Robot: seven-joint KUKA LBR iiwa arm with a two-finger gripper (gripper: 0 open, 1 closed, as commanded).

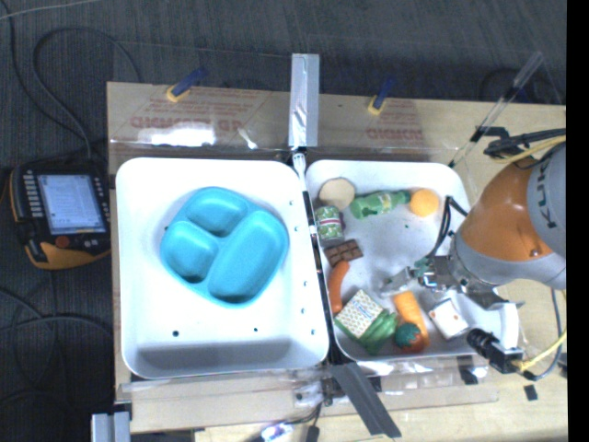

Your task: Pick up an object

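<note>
One fixed camera hangs above the counter (184,109) and looks down at a slant, far enough back to take in both white bins (138,339) side by side. The arm (511,233) enters from 3 o'clock; dark carpeted floor (276,12) lies toward 12 o'clock.

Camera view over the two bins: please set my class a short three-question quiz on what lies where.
1. True or false: the blue three-compartment plastic tray lies in the left white bin.
2. Which lies nearest the right white bin's far right corner? A) small round orange fruit B) brown chocolate bar piece C) green plastic bottle
3. Fill in: the grey arm with the orange band reaches over the ___ bin.

Key: 1 true; 2 A; 3 right.
</note>
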